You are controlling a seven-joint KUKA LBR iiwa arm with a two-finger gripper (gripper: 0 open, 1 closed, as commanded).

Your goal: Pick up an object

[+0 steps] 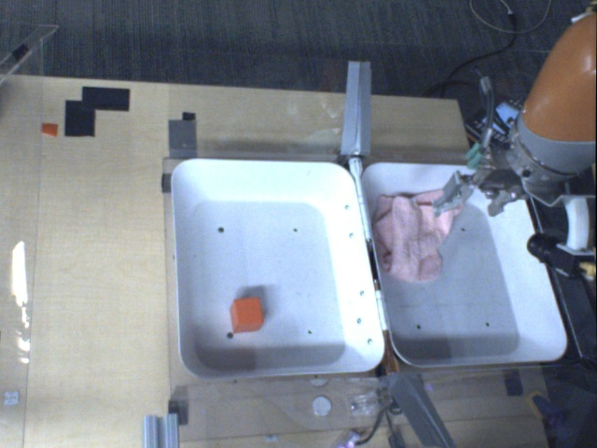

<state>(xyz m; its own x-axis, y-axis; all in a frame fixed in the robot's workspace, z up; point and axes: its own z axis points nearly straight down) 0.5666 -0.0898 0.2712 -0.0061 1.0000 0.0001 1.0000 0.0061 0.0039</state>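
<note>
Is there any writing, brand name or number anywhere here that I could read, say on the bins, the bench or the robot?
None: no readable word, number or brand in the camera view.
Black shapes and a small orange square on the bench: plain marks, no letters.
Left bin, right bin, orange block and pink cloth: unprinted.
Arm's orange band and gripper: no label legible.
</note>
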